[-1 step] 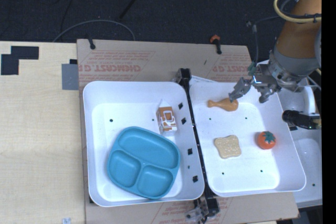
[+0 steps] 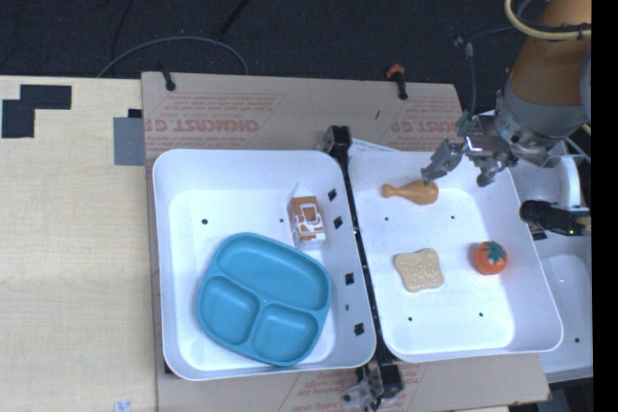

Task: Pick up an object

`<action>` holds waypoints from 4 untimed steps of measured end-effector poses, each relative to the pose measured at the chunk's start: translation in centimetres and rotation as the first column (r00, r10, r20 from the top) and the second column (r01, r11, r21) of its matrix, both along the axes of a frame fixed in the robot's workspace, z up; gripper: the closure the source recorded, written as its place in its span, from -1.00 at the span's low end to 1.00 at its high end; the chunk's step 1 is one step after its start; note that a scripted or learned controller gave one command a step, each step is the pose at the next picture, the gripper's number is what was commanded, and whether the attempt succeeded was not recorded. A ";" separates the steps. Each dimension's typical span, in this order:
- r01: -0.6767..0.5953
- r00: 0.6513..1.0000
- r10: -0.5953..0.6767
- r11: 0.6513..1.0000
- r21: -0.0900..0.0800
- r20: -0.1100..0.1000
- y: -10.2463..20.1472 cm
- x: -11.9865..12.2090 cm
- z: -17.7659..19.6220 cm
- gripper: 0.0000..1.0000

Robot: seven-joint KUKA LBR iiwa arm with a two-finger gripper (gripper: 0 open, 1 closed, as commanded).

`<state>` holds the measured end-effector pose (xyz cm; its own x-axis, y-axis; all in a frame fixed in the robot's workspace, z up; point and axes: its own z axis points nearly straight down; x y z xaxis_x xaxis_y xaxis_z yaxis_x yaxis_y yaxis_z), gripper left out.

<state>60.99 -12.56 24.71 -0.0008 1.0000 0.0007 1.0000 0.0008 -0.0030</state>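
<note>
Right now your gripper (image 2: 462, 164) hangs over the back edge of the right bin (image 2: 541, 318), fingers spread apart with nothing between them. One fingertip (image 2: 432, 169) sits just beside the fat end of the toy drumstick (image 2: 410, 193), which lies flat near the back wall, so you would judge that piece to be the likeliest target. Nearer the front, a slice of toy bread (image 2: 419, 269) and a toy tomato (image 2: 490, 258) lie loose and apart, each open to a grasp. Your arm (image 2: 546, 82) reaches in from the right, wrist canted down and leftward. The left bin (image 2: 183, 178) holds a blue divided plate (image 2: 263, 297) and a small carton (image 2: 307, 219).
</note>
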 end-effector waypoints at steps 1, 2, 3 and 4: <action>-0.003 1.000 0.003 1.000 0.001 -0.005 0.4 0.9 -5.2 -1.00; 0.000 1.000 0.000 1.000 0.000 -0.004 0.2 1.2 -9.8 -1.00; 0.000 1.000 0.000 1.000 0.001 -0.005 1.1 0.9 -15.7 -1.00; 0.004 1.000 -0.004 1.000 0.000 -0.001 0.9 1.0 -14.3 1.00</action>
